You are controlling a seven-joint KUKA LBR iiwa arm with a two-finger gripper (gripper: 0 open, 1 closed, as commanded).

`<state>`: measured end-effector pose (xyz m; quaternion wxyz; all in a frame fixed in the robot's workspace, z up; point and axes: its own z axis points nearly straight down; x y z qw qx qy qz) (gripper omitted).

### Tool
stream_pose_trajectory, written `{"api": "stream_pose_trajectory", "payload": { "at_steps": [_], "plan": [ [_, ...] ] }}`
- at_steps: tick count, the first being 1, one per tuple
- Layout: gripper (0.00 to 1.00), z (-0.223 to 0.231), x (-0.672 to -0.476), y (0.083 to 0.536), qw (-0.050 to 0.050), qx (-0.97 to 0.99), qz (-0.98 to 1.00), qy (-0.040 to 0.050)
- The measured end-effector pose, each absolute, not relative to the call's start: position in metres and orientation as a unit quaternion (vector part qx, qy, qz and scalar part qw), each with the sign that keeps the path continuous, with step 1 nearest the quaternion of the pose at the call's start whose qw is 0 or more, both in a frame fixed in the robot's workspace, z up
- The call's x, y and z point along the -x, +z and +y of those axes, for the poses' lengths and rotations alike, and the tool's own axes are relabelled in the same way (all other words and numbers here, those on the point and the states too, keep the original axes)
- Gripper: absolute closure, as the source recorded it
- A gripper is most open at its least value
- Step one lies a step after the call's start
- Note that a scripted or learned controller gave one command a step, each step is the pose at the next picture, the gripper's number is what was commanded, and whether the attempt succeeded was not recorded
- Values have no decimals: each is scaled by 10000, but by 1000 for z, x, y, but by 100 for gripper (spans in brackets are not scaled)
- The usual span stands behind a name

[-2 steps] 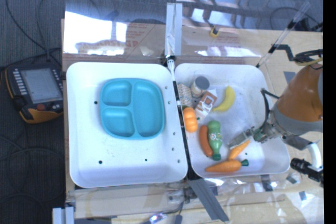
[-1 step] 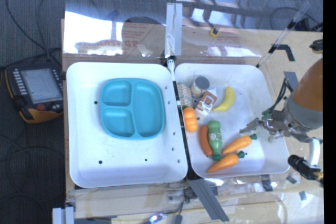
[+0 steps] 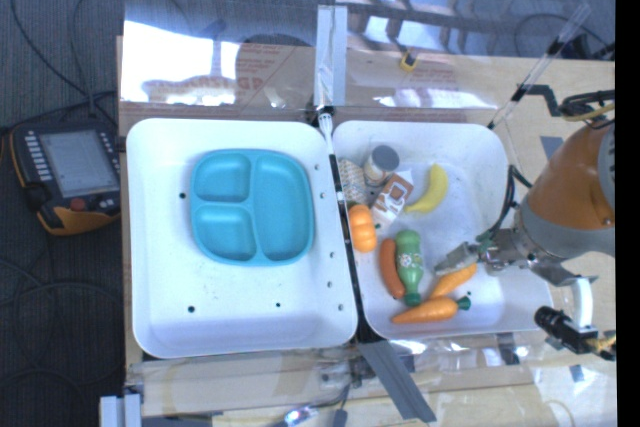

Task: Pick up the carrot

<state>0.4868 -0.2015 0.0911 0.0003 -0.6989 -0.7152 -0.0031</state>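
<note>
Hanging low over the right bin (image 3: 495, 165), gripper (image 3: 462, 260) reaching in from the right; opening impossible to judge here. Touching or just overlapping one carrot (image 3: 452, 279) beneath the tips. Lying just below that, a second carrot (image 3: 428, 311). Standing left, green bottle (image 3: 408, 265), then sausage (image 3: 390, 269).

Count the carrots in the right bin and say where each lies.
3, perhaps: one carrot along the near wall, one just above it by the tool, one left of the green bottle. Others may be hidden.
</note>
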Motion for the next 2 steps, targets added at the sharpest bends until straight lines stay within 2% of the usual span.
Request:
{"api": "stream_pose_trajectory", "payload": {
  "at_steps": [1, 2],
  "plan": [
    [0, -166, -489, 92, -99, 5460, -8377, -11],
    [0, -129, -492, 92, -105, 4352, -9003, 2]
  ]
}}
